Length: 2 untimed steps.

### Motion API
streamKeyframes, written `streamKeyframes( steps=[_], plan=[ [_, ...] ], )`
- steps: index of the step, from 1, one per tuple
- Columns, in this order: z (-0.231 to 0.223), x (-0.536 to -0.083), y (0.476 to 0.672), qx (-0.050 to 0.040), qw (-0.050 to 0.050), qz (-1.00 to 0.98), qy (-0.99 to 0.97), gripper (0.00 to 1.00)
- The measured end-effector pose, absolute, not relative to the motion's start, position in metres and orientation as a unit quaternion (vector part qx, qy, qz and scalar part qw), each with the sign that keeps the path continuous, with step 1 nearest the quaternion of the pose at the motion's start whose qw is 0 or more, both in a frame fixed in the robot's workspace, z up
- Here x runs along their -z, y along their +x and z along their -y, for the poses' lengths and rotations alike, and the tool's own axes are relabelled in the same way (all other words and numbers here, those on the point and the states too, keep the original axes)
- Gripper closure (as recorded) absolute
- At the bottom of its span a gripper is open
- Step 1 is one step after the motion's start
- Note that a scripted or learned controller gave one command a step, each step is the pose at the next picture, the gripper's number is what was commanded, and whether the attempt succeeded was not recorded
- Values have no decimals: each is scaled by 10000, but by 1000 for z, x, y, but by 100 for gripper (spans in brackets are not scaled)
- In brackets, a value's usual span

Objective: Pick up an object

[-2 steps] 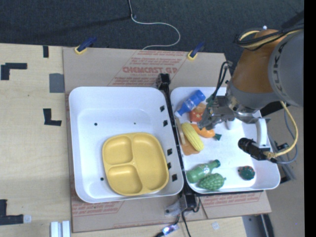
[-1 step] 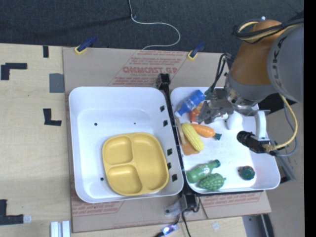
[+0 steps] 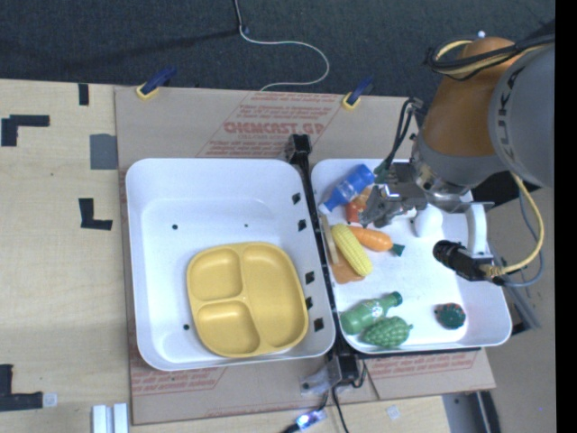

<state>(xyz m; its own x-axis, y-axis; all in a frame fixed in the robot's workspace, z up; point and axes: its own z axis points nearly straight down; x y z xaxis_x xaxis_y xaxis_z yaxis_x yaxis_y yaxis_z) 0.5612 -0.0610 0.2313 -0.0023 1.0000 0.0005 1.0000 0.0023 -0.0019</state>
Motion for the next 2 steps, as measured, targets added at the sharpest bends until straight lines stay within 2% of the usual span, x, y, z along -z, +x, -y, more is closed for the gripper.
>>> streamKeyframes(
  steps=[2],
  plan=[
    [59,-225,545,-15,7,7072,-7071,100]
  ],
)
